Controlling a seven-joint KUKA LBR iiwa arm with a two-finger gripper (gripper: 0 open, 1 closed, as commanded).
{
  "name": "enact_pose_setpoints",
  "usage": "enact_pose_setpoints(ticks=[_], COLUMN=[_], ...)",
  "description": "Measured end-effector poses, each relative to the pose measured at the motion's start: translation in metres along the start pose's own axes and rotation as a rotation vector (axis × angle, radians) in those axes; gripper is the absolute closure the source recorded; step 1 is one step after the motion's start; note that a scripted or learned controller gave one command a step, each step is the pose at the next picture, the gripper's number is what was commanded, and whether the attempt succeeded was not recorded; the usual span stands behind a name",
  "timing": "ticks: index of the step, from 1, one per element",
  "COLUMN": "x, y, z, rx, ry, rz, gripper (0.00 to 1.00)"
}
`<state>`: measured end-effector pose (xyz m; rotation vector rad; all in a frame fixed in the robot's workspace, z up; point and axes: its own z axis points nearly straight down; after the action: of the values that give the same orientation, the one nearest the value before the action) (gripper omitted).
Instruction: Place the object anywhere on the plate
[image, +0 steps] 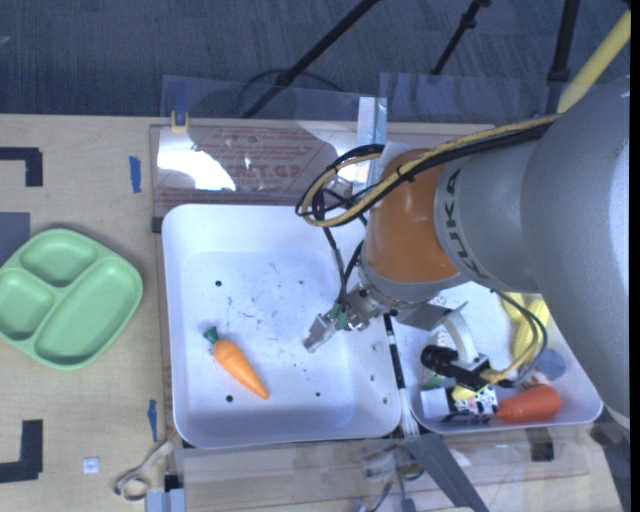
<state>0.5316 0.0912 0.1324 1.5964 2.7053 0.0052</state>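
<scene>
Orange carrot (238, 366) w/ green top, lying in left bin (190, 240); hand (322, 332) state unclear.

Open floor around carrot (238, 366), seemingly.

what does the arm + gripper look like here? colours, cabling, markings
Thick grey cylindrical KUKA arm with a broad orange band above the wrist; dark KUKA lettering runs on the grey shell beside the band. Black and yellow cables loop over the orange section. The small metallic two-finger gripper has a green-tinted part at its base.
</scene>
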Motion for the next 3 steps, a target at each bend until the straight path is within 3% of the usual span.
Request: enact_pose_setpoints(ticks=[1, 2, 3], x=[0.042, 0.076, 0.077], y=[0.04, 0.038, 0.039], z=[0.042, 0.043, 0.033], rx=[0.001, -0.01, -0.009], ry=[-0.002, -0.002, -0.001], rz=[0.393, 1.004, 1.002], gripper=[0.0, 0.0, 1.0])
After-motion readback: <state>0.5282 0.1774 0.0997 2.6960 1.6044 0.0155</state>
